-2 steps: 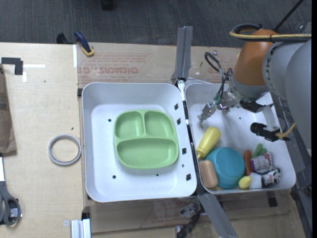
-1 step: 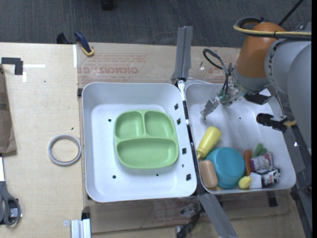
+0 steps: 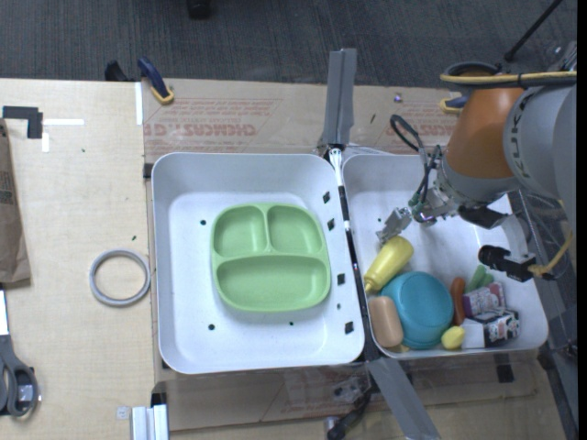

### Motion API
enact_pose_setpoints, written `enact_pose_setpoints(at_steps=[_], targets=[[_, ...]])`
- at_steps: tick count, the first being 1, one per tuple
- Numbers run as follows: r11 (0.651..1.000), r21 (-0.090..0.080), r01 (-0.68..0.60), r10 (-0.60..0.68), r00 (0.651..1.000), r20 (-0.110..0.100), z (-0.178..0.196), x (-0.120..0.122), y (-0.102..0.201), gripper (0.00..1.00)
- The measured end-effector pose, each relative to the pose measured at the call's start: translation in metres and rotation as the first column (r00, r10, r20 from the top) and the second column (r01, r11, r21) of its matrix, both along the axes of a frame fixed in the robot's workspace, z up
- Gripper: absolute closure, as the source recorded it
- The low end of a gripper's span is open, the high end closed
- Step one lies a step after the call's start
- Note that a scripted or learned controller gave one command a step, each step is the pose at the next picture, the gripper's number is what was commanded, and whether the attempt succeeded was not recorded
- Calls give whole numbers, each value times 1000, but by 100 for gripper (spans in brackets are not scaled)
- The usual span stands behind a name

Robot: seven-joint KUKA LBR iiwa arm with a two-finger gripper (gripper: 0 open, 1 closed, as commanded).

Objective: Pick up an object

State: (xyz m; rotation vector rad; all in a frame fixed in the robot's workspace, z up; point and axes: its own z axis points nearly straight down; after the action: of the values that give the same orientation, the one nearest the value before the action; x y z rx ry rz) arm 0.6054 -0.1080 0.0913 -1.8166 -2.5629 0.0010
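Right bin (image 3: 367, 183): end effector (image 3: 396, 222) low, just above yellow bottle (image 3: 389, 262); finger state cannot be told. Step: approach, nothing held. Next: descend squarely onto bottle, clear of the blue bowl (image 3: 420, 308).

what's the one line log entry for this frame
hand: over right bin | nearest: yellow bottle | left bin: green tray

Smooth white plastic with a soft sheen for both bins (image 3: 174, 273). Matt pale-green plastic for the tray (image 3: 271, 257). Glossy yellow plastic for the bottle (image 3: 388, 262), glossy blue plastic for the bowl (image 3: 420, 308). Pale wood grain on the bench (image 3: 73, 200), brown printed cardboard (image 3: 229, 117) under the bins. Bare metal on the gripper (image 3: 399, 223); orange gloss on the arm (image 3: 481, 136).
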Motion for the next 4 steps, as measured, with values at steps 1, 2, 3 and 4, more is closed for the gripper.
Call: enact_pose_setpoints(at_steps=[1,2,3,4], targets=[[997,1,80,-80,997,3,1,-28,9,0],[968,0,-252,252,968,4,1,-52,-3,0],[969,0,-248,248,969,7,10,-51,-3,100],[969,0,-249,249,969,6,10,-51,-4,0]])
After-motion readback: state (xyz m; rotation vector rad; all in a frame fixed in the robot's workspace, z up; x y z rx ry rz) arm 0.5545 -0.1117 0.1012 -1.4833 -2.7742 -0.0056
